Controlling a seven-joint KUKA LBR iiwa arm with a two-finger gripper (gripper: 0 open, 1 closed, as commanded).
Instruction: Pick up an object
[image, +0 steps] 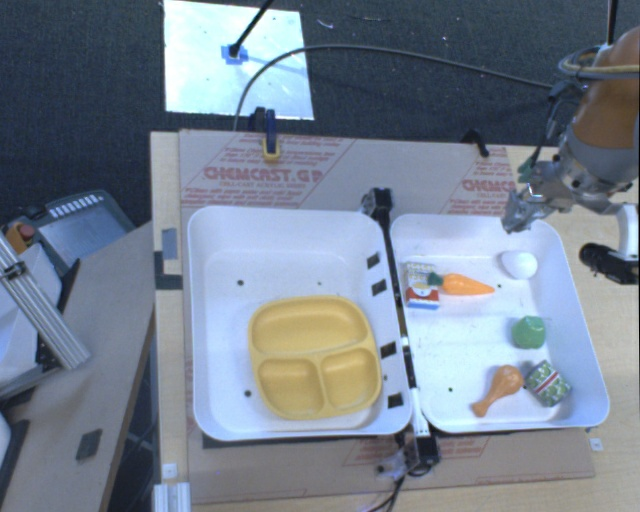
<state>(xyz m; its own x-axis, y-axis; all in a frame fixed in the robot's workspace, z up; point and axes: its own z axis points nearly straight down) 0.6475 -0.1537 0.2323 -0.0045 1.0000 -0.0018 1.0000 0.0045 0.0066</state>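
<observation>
From my remote desk: the white egg (518, 264) sits near the far edge of the right bin (570, 290), probably light, hard and slippery, best pinched across its middle. It looks round, so I can't read a long axis. A carrot (468, 286) lies just left, tip toward the egg. The gripper (517, 217) hovers above the bin's far rim; its state I cannot tell.

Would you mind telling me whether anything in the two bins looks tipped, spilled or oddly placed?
Nothing stands out. The yellow divided plastic tray lies flat in the left white bin; the toy foods lie loose but apart in the right white bin.
</observation>
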